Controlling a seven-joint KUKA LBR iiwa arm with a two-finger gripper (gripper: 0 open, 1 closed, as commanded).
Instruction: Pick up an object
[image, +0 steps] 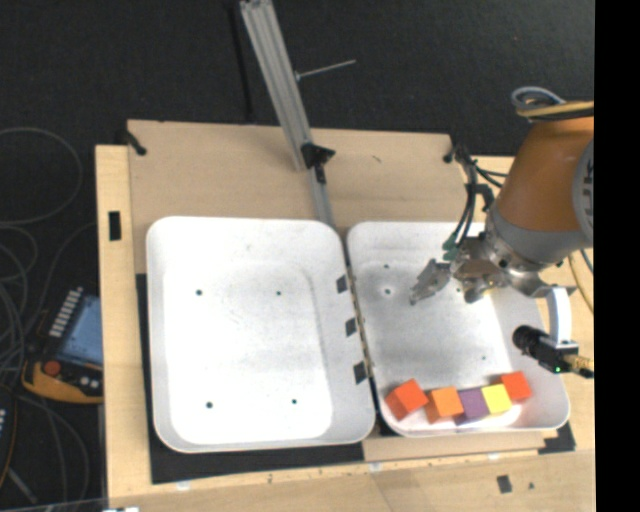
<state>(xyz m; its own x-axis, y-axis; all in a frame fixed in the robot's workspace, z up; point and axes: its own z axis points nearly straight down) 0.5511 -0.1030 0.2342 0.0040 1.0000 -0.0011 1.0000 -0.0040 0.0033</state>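
Several coloured blocks lie in a row along the near edge of the right bin (400, 250): a red-orange block (405, 398), an orange block (445, 403), a purple block (470, 406), a yellow block (497, 400) and another red-orange block (516, 386). My gripper (446, 289) hangs over the middle of the right bin, well behind the row of blocks. It is open and nothing sits between its fingers (424, 285). The arm's grey and orange wrist (545, 200) covers the bin's far right corner.
The left bin (250, 330) sits beside the right one, with small black clips (352, 326) on the shared edge. A slanted metal rail (285, 90) rises behind the bins. A black fitting (540, 348) sticks out by the right bin's right rim.
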